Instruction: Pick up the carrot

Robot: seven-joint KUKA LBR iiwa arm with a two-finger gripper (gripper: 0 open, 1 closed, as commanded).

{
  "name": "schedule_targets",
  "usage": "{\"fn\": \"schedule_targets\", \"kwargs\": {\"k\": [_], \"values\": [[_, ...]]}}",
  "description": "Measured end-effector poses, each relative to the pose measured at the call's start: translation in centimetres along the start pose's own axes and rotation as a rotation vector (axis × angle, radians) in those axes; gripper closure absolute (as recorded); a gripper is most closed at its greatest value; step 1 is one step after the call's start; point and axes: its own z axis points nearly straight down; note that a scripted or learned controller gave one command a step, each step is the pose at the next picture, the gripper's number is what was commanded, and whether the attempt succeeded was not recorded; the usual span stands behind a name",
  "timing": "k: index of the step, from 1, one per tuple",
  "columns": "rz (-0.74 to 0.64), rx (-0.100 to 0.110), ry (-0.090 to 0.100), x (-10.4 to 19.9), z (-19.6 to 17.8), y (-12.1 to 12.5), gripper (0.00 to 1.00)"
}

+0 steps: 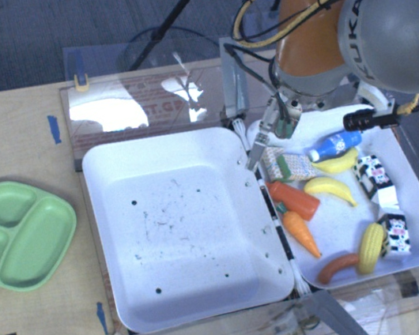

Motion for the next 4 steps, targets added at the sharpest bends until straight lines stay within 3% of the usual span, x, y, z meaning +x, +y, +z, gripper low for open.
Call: {"fn": "schedule_targets", "kwargs": {"k": [1,2,3,4], "values": [[0.0,-0.005,-0.005,-0.1,-1.2,0.1,1.0],[0.394,-0.001,-0.002,3.3,-4.7,3.1,1.0],[0.443,0.0,-0.002,-2.7,-5.8,-0.1,1.0],[0.442,0.0,-0.002,-2.6,-5.8,-0.1,0.0]]}}
